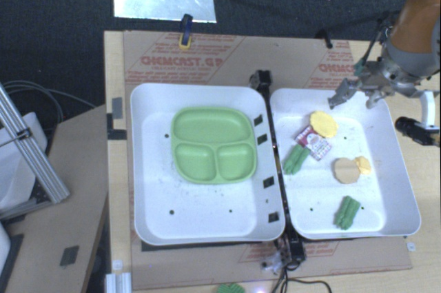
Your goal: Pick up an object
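Gripper (pixel 355 94) poised above right bin's (pixel 393 147) far rim, fingers apart, empty; yellow toy (pixel 323 124) nearest, just inward and below.

We see the counter (pixel 83 147) across the frame's middle, carrying a cardboard sheet (pixel 227 54); on it sit the left bin (pixel 148 216) and right bin (pixel 393 167), side by side.

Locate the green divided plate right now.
The green divided plate lies in the left white bin, roughly centred, across the divider from the right bin with the small objects.
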Controlling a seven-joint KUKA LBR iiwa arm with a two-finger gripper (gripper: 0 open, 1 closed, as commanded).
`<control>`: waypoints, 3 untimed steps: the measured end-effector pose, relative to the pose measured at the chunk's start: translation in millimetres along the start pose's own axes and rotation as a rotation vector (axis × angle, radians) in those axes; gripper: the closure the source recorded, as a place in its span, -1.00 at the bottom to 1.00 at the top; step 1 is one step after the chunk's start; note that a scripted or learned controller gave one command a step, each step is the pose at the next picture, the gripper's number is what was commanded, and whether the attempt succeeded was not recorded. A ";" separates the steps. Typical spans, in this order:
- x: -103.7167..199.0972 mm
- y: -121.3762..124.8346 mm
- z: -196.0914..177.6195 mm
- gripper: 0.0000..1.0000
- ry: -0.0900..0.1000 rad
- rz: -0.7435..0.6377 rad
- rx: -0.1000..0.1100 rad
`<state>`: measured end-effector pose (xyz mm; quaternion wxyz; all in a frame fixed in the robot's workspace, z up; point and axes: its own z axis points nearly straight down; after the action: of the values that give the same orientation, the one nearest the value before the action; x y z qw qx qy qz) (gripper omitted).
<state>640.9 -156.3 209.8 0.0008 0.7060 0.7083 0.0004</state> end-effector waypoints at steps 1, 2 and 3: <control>-8.0 -4.5 125.4 -1.00 0.001 0.004 0.004; -49.2 29.2 123.6 -1.00 0.000 0.003 -0.002; -49.5 -9.6 124.6 -1.00 0.000 0.003 0.001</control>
<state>631.7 -205.9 85.2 0.0001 0.7070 0.7072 0.0000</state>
